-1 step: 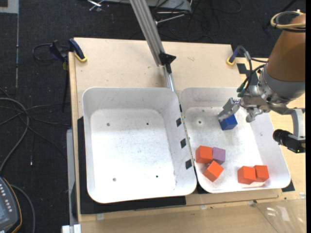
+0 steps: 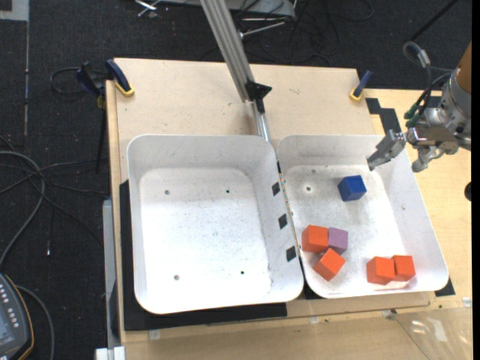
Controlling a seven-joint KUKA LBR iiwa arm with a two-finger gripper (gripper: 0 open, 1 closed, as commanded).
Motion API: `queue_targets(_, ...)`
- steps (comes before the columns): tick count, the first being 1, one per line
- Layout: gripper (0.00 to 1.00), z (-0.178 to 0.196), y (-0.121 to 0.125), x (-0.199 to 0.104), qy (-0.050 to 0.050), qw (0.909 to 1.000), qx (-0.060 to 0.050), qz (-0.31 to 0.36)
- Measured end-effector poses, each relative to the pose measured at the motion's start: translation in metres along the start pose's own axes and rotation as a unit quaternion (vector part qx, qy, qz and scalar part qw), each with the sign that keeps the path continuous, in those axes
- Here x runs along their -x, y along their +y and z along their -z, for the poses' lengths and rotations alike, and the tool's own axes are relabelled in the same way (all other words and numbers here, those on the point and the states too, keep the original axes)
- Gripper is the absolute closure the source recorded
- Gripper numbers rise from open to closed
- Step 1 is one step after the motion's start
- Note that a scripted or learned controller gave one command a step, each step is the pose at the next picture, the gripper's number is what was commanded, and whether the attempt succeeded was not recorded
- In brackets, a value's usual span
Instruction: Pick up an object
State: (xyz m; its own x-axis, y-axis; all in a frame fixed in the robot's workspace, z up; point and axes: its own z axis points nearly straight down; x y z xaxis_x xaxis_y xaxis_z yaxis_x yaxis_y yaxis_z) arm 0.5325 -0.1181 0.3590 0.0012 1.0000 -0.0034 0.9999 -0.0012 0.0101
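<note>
Gripper [image 2: 403, 153] hovered open and empty over right bin's [image 2: 420, 214] far edge, above blue cube [image 2: 352, 187], likely lining up a grasp.

The desk [image 2: 195, 103] is a pale wooden board set on dark carpet, with a yellow-tipped clamp [image 2: 120, 79] gripping its corner at ten o'clock and another small clamp [image 2: 360, 85] on its far edge at one o'clock. Directly on it lie two shallow white bins, touching along their inner walls: the left bin [image 2: 142, 223] from nine to six o'clock, the right bin [image 2: 424, 223] from three to five o'clock. A black mat [image 2: 202, 315] shows under the bins' near rims at six o'clock, and black tape strips [image 2: 384, 115] lie on the board at two o'clock.
</note>
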Motion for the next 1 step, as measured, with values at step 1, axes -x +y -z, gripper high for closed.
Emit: queue_targets(1, 0.00, -0.1536, 0.0258, 0.0284, 0.002, 1.0000, -0.009, 0.000)
